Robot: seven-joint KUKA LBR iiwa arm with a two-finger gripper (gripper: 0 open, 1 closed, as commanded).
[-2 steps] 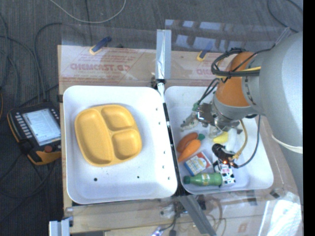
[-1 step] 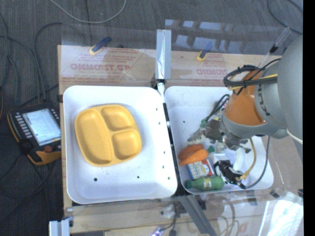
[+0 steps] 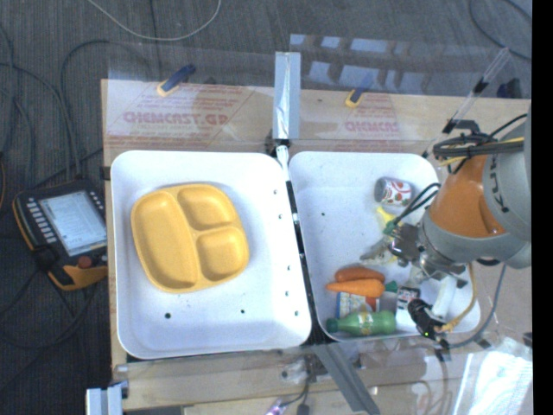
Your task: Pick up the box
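tool [image 3: 406, 251] low over right bin [image 3: 346, 188], fingers' state unclear. box [image 3: 356, 303] lies beneath carrot [image 3: 357, 287], beside green bottle [image 3: 363, 322]. yellow tray [image 3: 190, 236] in left bin [image 3: 138, 318].

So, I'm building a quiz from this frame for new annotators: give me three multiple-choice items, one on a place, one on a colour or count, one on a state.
1. Where does the yellow tray sit?
A. left bin
B. right bin
C. floor

2. What colour is the bottle at the right bin's front edge?
A. blue
B. green
C. white

3. How does the can rest?
A. upright on the tray
B. on its side in the right bin
C. on top of the carrot

Answers:
1 A, it lies in the left bin.
2 B, its body is green.
3 B, it lies tipped over near that bin's far corner, apart from the carrot.
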